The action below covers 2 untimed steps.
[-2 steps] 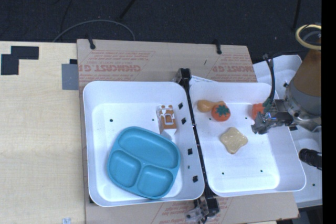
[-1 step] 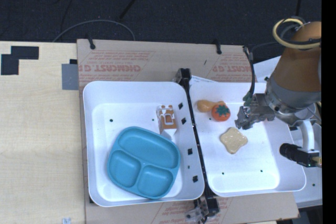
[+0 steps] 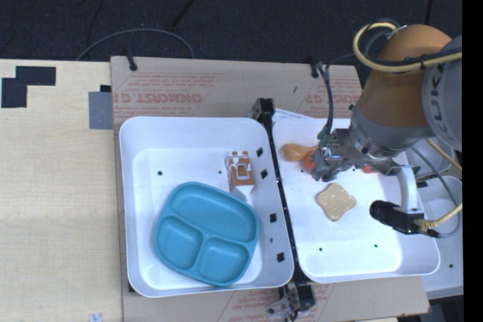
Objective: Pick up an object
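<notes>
- The right bin (image 3: 355, 260) contains a tan, toast-shaped piece (image 3: 336, 202) lying flat near the bin's centre. Its outline is roughly square and turned so that its corners point up, down, left and right in the view; no clear long axis is discernible.
- An orange object (image 3: 296, 153) lies in the upper left area of the same bin, near the divider between the bins. Its long axis runs roughly left to right in the view.
- The gripper (image 3: 326, 164) is positioned just right of the orange object and above and left of the tan piece. The finger state cannot be determined from this view.
- The arm (image 3: 404, 90) enters from the right, its orange band above the wrist, with the wrist directed down and to the left into the right bin.
- The left bin (image 3: 143, 139) contains a blue three-compartment tray (image 3: 205, 232) and a small brown and white toy (image 3: 241, 170) just above the tray's upper right corner.
</notes>
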Available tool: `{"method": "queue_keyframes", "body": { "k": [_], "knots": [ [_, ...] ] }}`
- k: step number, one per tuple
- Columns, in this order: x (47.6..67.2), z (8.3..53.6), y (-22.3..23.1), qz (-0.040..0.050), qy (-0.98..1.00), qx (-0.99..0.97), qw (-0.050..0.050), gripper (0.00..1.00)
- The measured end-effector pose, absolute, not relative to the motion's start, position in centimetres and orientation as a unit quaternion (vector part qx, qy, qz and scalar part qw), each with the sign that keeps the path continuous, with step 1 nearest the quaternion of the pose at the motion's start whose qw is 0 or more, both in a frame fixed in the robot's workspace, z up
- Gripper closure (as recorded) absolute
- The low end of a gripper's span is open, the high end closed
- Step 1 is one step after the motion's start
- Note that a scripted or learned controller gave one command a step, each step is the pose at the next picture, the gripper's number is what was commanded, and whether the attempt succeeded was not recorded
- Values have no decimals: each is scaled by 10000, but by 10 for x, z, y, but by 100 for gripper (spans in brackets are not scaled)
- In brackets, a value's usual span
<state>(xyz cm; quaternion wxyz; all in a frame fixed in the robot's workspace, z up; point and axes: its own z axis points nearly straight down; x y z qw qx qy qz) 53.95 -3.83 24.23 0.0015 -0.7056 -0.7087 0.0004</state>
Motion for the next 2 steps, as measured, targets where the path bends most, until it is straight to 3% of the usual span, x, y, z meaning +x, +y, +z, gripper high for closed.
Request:
{"method": "queue_keyframes", "body": {
  "k": [2],
  "knots": [
    [556, 244, 56, 8, -7084, -7058, 13, 100]
  ]
}}
